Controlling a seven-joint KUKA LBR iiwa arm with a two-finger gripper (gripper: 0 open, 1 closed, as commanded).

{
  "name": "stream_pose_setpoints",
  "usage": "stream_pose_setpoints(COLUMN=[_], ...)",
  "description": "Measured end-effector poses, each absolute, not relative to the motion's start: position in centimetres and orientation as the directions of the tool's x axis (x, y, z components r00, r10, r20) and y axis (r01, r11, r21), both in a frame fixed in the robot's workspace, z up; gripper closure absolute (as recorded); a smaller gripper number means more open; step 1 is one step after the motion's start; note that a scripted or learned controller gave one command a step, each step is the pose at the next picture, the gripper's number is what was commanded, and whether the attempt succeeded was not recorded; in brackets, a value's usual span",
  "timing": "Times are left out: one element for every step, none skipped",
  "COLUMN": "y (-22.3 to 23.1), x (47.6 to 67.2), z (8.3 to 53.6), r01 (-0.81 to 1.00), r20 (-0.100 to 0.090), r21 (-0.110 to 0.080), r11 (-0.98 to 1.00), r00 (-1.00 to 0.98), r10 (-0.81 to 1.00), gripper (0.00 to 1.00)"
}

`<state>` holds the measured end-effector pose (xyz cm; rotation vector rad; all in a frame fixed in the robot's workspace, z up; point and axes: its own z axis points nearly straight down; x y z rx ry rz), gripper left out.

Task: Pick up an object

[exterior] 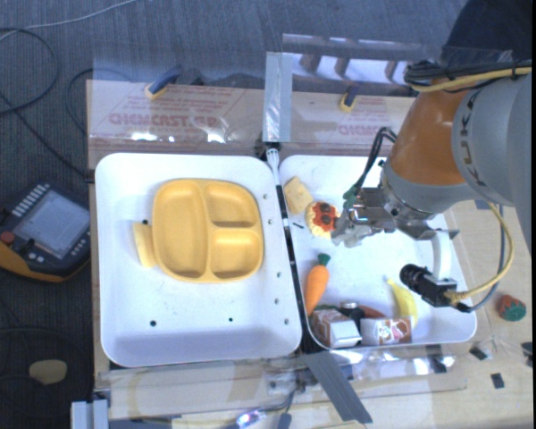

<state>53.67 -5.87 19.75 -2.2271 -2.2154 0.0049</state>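
The arm (pixel 429 150) reaches in from the right and hangs over the right bin (pixel 368 271), with the hand (pixel 350 229) low over the bin's far-left part. Whether the hand is apart or together, I cannot tell from up here, and nothing shows gripped in it. Just left of the hand, close enough that contact is hard to judge, sits a round orange-and-red toy (pixel 322 217). Further left and a touch farther, a pale yellow block (pixel 296 193) lies by the wall between the bins. Nearer, a carrot (pixel 315 286) lies by that same wall, green top pointing far. Along the near edge a white box (pixel 342 332) and a red-and-white pack (pixel 389 331) lie side by side, and a banana (pixel 404 300) rests just beyond the pack, to the right. Over in the left bin (pixel 125 315), a yellow divided plate (pixel 205 229) sits flat in the middle, with a pale yellow strip (pixel 143 244) tucked against its left rim. On the tabletop (pixel 509 351) outside the right bin, off to the right, lies a small red-and-green thing (pixel 511 308), well apart from the hand.
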Motion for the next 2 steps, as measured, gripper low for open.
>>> stream_pose_setpoints(y=[-5.82,-5.82], x=[53.69,53.69], z=[20.48,20.48], r01=[1.0,1.0], r20=[-0.003,-0.003], r21=[-0.006,-0.006], r11=[-0.004,-0.004], r00=[0.004,0.004], r10=[1.0,1.0], gripper=[1.0,0.0])
